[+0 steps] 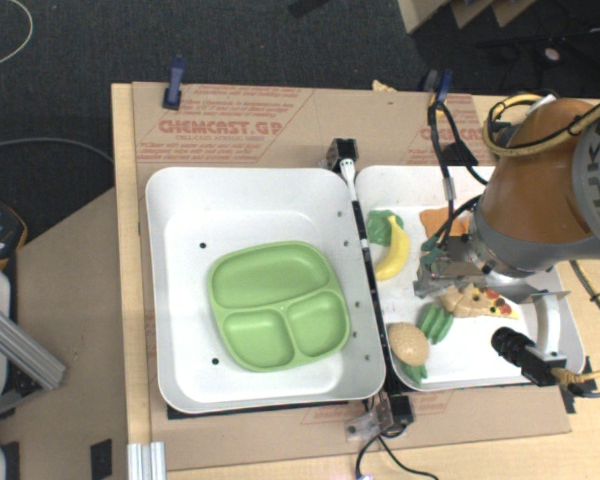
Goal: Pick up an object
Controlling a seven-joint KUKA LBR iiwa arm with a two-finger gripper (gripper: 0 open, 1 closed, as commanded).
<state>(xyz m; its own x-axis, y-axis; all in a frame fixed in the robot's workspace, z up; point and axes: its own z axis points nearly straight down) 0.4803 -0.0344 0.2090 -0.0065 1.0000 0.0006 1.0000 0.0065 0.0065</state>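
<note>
Banana (394,253) near left wall of right bin (465,366); tool (432,272) close beside.

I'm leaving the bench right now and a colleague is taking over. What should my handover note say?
Gripper: low over the right bin, among the toys. No grasp can be confirmed from this view.
Things: banana beside the gripper, toward the bin divider. Bun in the near corner, with a green toy next to it. Green plate lies alone in the left bin.
Done: the arm has reached the right bin, and nothing is seen lifted.
Left: close on one object and lift it clear.
</note>
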